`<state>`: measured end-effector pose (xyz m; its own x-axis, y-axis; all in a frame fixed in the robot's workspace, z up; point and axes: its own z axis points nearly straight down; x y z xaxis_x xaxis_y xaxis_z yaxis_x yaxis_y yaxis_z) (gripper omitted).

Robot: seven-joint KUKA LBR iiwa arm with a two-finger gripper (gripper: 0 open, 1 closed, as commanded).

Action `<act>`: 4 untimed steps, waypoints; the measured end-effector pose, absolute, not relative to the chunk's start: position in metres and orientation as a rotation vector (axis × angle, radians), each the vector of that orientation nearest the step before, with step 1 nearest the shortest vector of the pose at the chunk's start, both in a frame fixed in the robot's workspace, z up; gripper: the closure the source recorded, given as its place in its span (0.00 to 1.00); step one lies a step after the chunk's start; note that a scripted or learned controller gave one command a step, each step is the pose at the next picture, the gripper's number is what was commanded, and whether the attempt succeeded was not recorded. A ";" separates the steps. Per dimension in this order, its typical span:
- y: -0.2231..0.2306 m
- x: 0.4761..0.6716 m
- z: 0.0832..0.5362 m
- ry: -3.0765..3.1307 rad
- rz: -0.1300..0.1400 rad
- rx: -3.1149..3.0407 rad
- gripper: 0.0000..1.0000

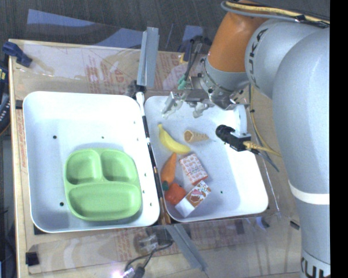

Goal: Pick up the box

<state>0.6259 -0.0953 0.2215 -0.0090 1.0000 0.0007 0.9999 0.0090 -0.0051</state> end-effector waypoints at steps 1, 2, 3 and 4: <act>-0.140 0.563 0.148 -2.266 0.007 -2.170 0.00; -0.178 0.503 0.093 -2.293 0.000 -2.150 0.00; -0.178 0.503 0.103 -2.302 0.004 -2.143 1.00; -0.160 0.541 0.258 -2.327 0.001 -2.110 1.00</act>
